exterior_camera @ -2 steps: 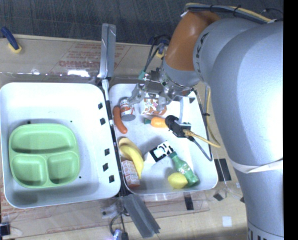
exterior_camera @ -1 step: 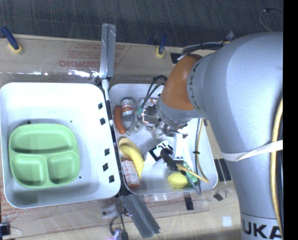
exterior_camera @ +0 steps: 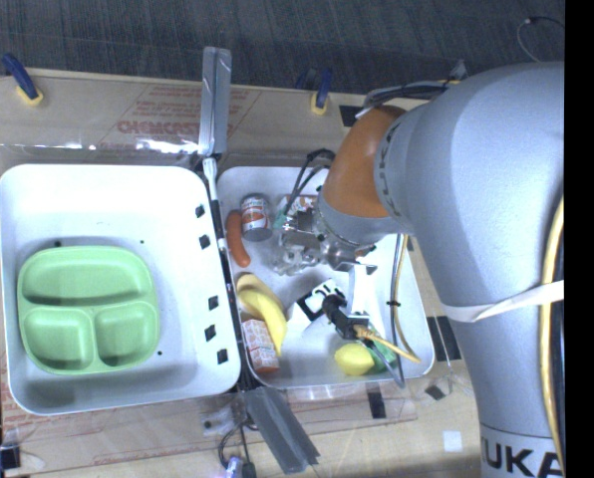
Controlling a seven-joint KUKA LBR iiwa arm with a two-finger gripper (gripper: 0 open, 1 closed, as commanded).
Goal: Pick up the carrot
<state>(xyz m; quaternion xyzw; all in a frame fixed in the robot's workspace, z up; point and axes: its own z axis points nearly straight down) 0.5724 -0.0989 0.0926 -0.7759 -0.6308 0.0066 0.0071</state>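
My gripper [exterior_camera: 295, 235] hung low in the right bin [exterior_camera: 413, 357], near the can [exterior_camera: 254, 215]; couldn't tell its state. Carrot [exterior_camera: 237, 239] lay by the bin's left wall, above the banana [exterior_camera: 262, 307]. Green tray [exterior_camera: 88, 307] sat in the left bin [exterior_camera: 98, 182].

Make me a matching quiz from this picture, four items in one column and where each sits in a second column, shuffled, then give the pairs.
Things:
1. green tray
2. carrot
3. banana
4. lemon

Places:
A. right bin, near front right corner
B. left bin
C. right bin, against the left wall, beside the small can
D. right bin, front left, next to a bottle

Pairs: 1-B, 2-C, 3-D, 4-A
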